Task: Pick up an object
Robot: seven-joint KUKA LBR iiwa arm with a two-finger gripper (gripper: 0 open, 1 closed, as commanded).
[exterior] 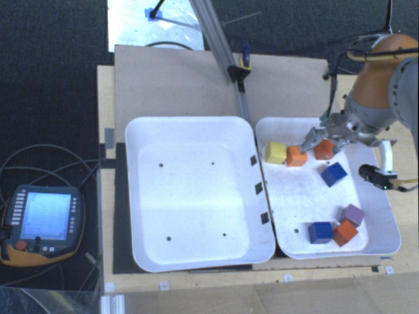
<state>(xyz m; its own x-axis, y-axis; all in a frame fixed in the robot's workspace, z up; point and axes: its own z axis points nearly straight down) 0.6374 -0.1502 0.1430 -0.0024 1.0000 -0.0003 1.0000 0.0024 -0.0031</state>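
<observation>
The right bin [376,241] holds several small blocks. Along its far side lie a yellow block [275,152], an orange block [296,156] and a red-orange block [324,150]. My gripper [325,139] hangs low over the far part of this bin, right at the red-orange block, and partly covers its top edge. I cannot make out whether that block is between the jaws. A blue block [334,174] lies just in front of the gripper.
Near the right bin's front corner sit a purple block [353,214], another blue block [320,232] and an orange block [345,233]. The left bin [141,175] stands beside it. A metal pole [216,31] slants over the back of the bench.
</observation>
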